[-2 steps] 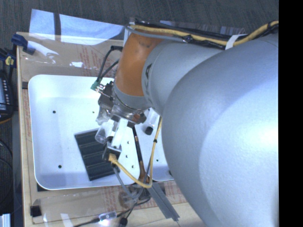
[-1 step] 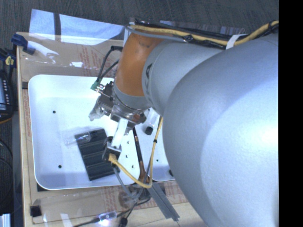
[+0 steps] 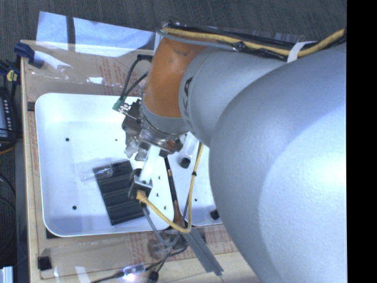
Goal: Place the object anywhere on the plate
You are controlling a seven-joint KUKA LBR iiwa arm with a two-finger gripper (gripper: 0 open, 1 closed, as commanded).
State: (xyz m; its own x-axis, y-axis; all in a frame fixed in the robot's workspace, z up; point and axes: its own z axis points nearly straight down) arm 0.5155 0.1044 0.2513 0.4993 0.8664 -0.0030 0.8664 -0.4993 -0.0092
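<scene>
At the left of the frame my left-hand white bin [image 3: 53,158] sits on the worktop [image 3: 88,75], and low in it, towards centre, lies a dark ribbed object [image 3: 121,196] with a small clear piece at its upper left end. It rests flat on the bin floor, so I judge it not yet lifted. Just right of it, mid-frame, my gripper [image 3: 138,152] hangs over the bin; whether it is apart or together I cannot tell. I make out no plate, so the whole placing is left. My arm [image 3: 265,146] covers the right.
</scene>
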